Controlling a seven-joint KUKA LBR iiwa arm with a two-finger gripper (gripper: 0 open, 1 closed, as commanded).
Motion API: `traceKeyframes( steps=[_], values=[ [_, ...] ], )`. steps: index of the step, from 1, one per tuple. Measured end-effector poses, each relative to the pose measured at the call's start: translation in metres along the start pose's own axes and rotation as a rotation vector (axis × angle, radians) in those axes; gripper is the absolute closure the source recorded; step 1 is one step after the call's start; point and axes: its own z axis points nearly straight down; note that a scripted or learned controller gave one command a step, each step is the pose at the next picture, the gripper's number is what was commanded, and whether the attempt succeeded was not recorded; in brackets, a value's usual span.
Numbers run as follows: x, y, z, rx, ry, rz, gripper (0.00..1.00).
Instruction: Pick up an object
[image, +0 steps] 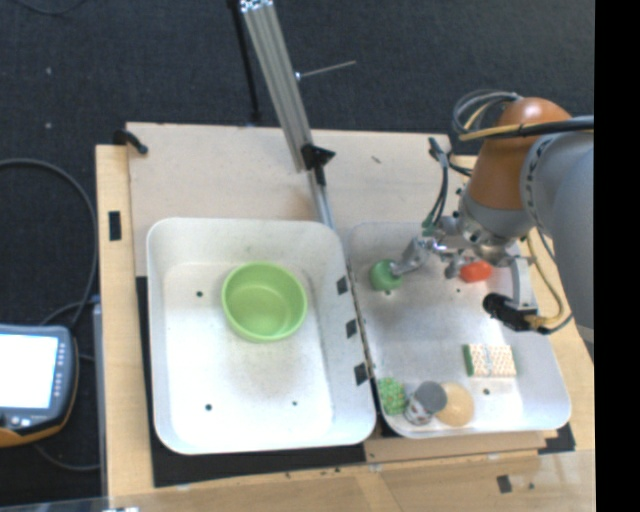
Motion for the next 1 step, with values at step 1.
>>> traceKeyframes(
  steps=[1],
  values=[
    [-0.0014, 0.0014, -0.0142, -0.007, -0.001, 0.001, 1.0]
  ],
)
